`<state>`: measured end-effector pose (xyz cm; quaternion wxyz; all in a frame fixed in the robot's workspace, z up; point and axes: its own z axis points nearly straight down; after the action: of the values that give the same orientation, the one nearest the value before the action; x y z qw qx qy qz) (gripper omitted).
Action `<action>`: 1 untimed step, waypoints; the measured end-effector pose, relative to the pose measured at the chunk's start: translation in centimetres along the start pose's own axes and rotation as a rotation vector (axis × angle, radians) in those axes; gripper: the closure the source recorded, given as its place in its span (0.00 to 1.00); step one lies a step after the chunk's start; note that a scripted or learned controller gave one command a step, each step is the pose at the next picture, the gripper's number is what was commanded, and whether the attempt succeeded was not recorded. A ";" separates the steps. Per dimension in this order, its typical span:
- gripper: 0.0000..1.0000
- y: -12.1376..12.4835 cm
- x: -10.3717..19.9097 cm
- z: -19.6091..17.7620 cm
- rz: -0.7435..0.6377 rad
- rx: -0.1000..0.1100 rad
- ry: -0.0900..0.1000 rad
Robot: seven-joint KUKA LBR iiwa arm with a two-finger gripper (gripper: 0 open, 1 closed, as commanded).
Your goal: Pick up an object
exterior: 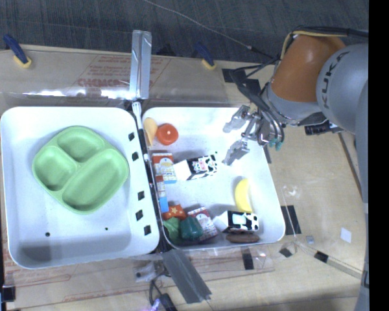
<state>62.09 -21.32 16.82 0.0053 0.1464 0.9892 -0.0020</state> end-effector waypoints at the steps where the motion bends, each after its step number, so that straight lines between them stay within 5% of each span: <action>1: 0.00 5.1 2.7 7.7 -0.043 -0.004 0.013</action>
<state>61.08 -15.72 9.10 -0.0008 0.1248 0.9922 0.0008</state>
